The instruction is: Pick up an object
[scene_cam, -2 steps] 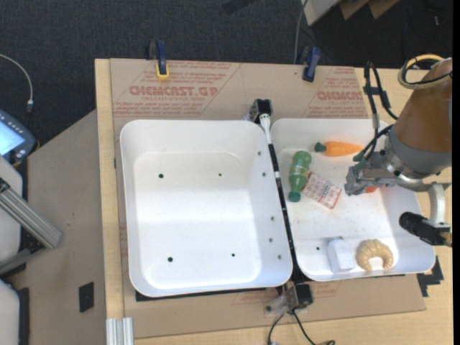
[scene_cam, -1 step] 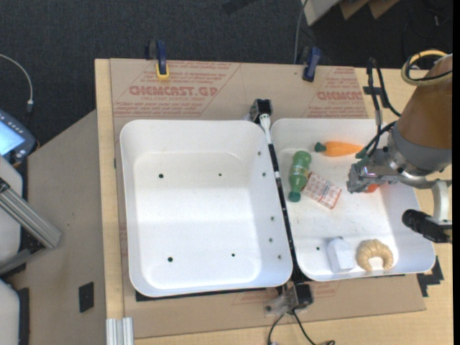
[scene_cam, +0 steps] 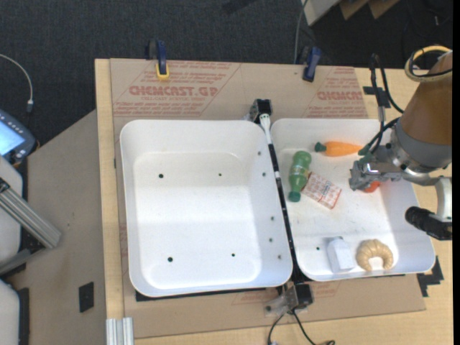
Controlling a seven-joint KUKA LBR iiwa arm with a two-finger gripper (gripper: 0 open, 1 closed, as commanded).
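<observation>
Tool (scene_cam: 365, 178) low over the right bin, just above a small red thing.

Bins sit side by side on the tabletop (scene_cam: 108, 192); the right bin (scene_cam: 402, 264) carries every loose thing, and the left bin (scene_cam: 144, 264) lies beside it. The grey arm (scene_cam: 424, 128) comes in from the right, and its tool hangs at the bin's far right part, with a small red object (scene_cam: 370, 187) showing just under it; whether the tool grips it, I cannot tell. An orange carrot (scene_cam: 341, 148) lies just left of and beyond the tool. A green bottle (scene_cam: 298, 173) lies near the bin's left wall, a red-and-white packet (scene_cam: 320, 190) just right of it. A croissant (scene_cam: 376, 254) and a white block (scene_cam: 339, 254) sit at the near edge.
</observation>
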